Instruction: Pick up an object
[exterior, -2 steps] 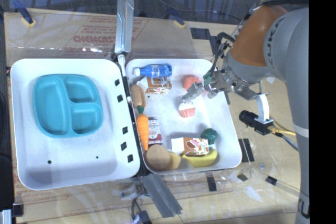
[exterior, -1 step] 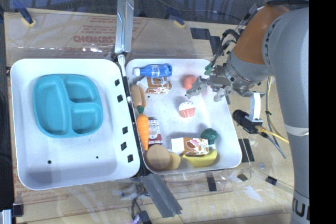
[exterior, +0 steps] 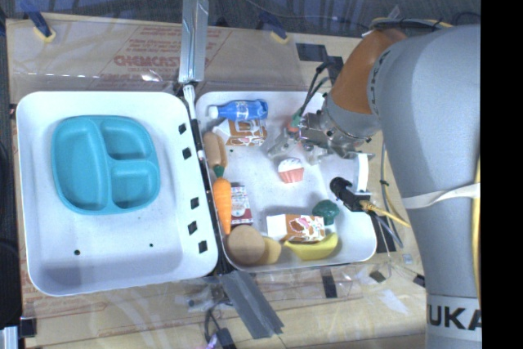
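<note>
- The left bin (exterior: 33,200) is sitting on the bench and is holding a blue divided tray (exterior: 105,163), lying flat toward the bin's far-left part.
- The bench surface (exterior: 106,53) is showing as brown board under clear sheeting, with red printing behind the left bin; dark floor is lying beyond it.
- A carrot (exterior: 222,204) is lying in the right bin (exterior: 270,192) along its left wall, its long axis running near to far and its green end pointing away from the viewer; a tan bread roll (exterior: 214,149) is lying just beyond that end.
- A blue bottle (exterior: 239,109) is lying on its side at the far wall, long axis running left to right.
- A cupcake (exterior: 291,170) is standing near the bin's middle.
- The gripper (exterior: 288,141) is hanging just above the cupcake; its metal parts are blurring together, so the jaw state cannot be told.
- The grey arm (exterior: 425,110) is covering the bin's right edge.
</note>
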Robot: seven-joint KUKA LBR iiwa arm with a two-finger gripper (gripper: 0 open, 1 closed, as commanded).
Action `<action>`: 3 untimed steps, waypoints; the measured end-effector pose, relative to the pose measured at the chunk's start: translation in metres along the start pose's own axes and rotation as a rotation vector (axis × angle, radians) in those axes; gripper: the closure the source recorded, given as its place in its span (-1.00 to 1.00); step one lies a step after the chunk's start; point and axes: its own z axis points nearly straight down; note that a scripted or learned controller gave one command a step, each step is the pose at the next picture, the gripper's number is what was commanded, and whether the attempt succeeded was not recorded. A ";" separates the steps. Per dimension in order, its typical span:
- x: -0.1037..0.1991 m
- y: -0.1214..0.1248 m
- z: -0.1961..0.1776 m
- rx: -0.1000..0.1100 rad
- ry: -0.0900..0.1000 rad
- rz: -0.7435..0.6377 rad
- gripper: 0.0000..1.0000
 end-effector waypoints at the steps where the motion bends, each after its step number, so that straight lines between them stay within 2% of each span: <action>1: -0.002 -0.038 0.001 -0.001 0.001 -0.282 -1.00; 2: 0.018 -0.030 0.001 -0.003 0.000 -0.293 -1.00; 3: 0.018 -0.029 -0.010 -0.004 0.000 -0.296 1.00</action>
